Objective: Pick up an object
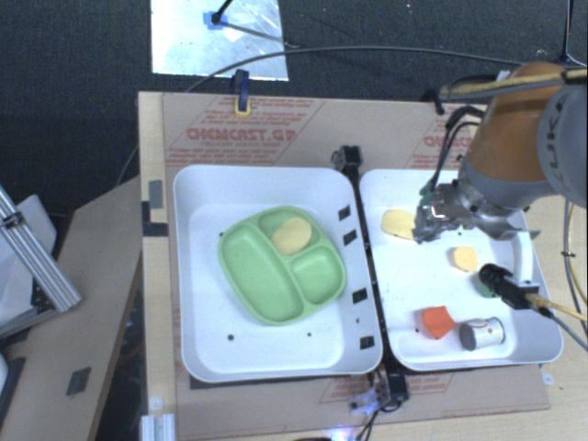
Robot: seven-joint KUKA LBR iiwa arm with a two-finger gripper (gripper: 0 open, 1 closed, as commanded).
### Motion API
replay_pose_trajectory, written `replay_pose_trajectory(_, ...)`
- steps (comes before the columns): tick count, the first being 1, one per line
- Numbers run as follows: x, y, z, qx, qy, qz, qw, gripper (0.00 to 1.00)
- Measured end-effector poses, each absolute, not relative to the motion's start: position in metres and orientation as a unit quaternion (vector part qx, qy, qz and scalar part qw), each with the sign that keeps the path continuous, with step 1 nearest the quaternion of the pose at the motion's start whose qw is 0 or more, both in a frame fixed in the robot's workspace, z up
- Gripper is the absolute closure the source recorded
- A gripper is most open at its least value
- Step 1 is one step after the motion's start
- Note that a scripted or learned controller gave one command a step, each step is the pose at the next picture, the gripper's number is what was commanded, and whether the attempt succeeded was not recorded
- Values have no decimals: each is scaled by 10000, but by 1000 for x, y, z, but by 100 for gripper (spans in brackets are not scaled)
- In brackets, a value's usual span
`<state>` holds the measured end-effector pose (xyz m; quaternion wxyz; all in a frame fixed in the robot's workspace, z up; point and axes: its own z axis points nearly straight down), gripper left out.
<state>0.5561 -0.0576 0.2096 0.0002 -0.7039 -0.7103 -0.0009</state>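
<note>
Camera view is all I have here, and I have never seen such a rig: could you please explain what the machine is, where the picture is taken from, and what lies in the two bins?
The picture comes from one fixed camera above the bench, looking down at a slant. The grey and orange shape on the right is a robot arm, moved by a program that tries to pick things up. At its end is the gripper, low over the right bin, close beside a pale yellow piece. I cannot tell that it holds anything. That bin also contains a smaller yellow piece, an orange block and a silvery can. The left bin holds a green divided plate with a yellow lump in one compartment.
</note>
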Motion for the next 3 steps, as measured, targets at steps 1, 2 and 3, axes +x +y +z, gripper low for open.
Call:
replay_pose_trajectory(1,555,-7,206,-7038,-7104,-10,3,100)
replay_pose_trajectory(2,568,47,219,-7036,-7106,-20,-4,100)
replay_pose_trajectory(3,570,97,230,-7036,-7106,-15,3,100)
